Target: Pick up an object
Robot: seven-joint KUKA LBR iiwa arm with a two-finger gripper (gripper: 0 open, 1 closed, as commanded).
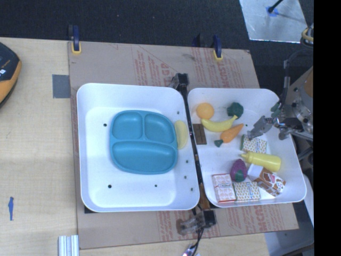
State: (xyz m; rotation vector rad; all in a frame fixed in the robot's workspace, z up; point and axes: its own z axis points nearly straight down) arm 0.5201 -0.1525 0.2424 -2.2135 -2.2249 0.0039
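Toy foods crowd the right white bin (pixel 287 143), under the gripper (pixel 266 124).

Small plastic items lie loose there: an orange ball (pixel 204 110), a yellow banana (pixel 218 124), a green broccoli piece (pixel 234 109), an orange carrot (pixel 231 133), a yellow bottle (pixel 261 160), a purple eggplant (pixel 238 169) and small printed cartons (pixel 224 188). The gripper's grey fingers stand apart, nothing between them, over the bin's right half. A blue divided plate (pixel 143 142) sits in the left white bin (pixel 90 143).

white bins (pixel 85 143) | blue tray (pixel 143 142) | yellow banana (pixel 217 124) | orange carrot (pixel 231 133) | purple eggplant (pixel 238 169) | yellow bottle (pixel 261 160) | tan bench (pixel 32 153)
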